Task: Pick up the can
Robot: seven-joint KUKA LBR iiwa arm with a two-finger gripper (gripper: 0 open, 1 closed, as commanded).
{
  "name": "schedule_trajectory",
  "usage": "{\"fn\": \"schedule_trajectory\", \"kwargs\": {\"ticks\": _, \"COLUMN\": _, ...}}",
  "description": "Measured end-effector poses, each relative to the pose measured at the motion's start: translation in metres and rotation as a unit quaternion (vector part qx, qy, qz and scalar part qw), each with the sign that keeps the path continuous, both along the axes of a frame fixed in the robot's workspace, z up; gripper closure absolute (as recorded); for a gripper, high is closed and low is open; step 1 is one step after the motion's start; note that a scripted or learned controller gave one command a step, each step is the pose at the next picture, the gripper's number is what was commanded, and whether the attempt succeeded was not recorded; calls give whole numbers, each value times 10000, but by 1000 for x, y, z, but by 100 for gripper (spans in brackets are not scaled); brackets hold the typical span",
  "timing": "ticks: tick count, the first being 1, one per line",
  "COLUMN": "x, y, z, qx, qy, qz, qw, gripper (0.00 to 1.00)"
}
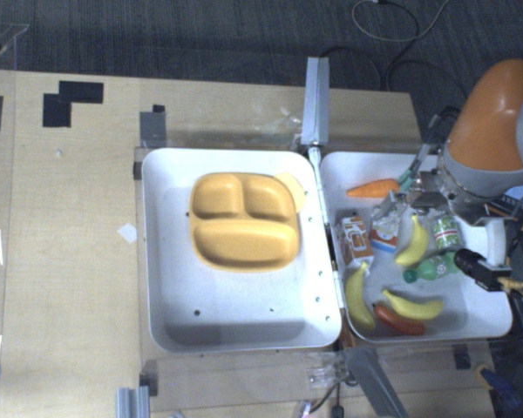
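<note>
In the right bin (488,320), the can (445,232) stands with a green and white label and a pale top, beside a yellow banana (412,242). My gripper (390,219) hangs low over the bin's middle, left of the can and apart from it by the banana's width. Right under the gripper lies a small white, blue and red item (383,239), partly hidden by it. The grey arm with its orange band (497,116) reaches in over the bin's upper right corner.
An orange carrot (373,188), a brown packet (356,239), a green bottle (429,269), two more bananas (357,296) (411,304) and a red item (401,323) crowd the right bin. The left bin (166,259) holds a yellow sectioned plate (244,220).
</note>
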State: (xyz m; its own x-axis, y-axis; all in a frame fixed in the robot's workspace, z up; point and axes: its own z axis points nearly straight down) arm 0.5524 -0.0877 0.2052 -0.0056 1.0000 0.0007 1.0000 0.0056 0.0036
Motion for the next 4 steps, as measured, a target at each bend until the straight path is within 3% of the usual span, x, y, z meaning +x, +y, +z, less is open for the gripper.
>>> {"fn": "schedule_trajectory", "kwargs": {"ticks": 1, "x": 7, "y": -65, "z": -21, "qx": -2, "qy": -5, "qz": -1352, "qw": 9908, "gripper": 0}}
{"fn": "schedule_trajectory", "kwargs": {"ticks": 2, "x": 24, "y": -111, "z": -80, "qx": 1, "qy": 0, "qz": -1887, "qw": 9820, "gripper": 0}}
{"fn": "schedule_trajectory", "kwargs": {"ticks": 3, "x": 26, "y": -110, "z": -68, "qx": 6, "qy": -31, "qz": -1865, "qw": 9824, "gripper": 100}}
{"fn": "schedule_trajectory", "kwargs": {"ticks": 4, "x": 26, "y": -110, "z": -68, "qx": 6, "qy": -30, "qz": -1865, "qw": 9824, "gripper": 0}}
